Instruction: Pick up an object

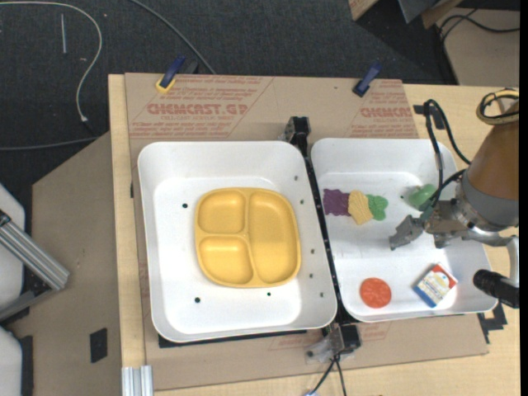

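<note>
- Gripper point(410, 233) poised low over the right bin point(346, 157), near its middle; arm point(493, 180) entering from the right edge.
- Finger spacing: not readable from the overhead view; nothing seen held between fingers.
- Candidate objects, all loose on the floor of the right bin:
  - Purple, yellow and green toy point(355, 205), up and to the left of gripper, near the bin's left wall.
  - Green object point(421, 195), just above gripper, partly masked by cables.
  - Red disc point(375, 292), below and left of gripper, close to the bin's front rim.
  - Small white carton point(435, 285), below and right of gripper.
- Left bin point(157, 165): carries a yellow divided plate point(247, 237), well apart from gripper; probably the receiving side.
- Judgement: objects spread apart, presumably to leave finger clearance around each; target not yet determinable.
- Both bins seated side by side on the tabletop point(247, 106).
</note>
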`<state>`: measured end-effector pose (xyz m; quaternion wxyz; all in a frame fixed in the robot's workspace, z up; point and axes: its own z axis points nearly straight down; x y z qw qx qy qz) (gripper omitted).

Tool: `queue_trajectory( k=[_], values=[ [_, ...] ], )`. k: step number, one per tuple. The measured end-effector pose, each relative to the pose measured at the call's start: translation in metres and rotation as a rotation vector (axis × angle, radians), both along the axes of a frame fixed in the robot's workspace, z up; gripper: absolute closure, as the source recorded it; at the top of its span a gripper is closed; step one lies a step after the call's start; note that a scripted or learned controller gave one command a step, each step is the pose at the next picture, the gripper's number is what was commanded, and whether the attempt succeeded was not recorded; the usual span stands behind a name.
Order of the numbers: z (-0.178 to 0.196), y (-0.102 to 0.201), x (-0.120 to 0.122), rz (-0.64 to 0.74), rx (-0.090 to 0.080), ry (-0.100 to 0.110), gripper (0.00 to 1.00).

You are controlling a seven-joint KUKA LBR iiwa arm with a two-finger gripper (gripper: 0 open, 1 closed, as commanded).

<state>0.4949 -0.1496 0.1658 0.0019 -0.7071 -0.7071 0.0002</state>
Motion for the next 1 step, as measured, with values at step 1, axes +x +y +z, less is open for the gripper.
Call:
queue_trajectory(
  k=[1],
  values=[
    [-0.0599, -0.0036, -0.0058, 0.0, 0.001, 0.003, 0.0]
  ],
)
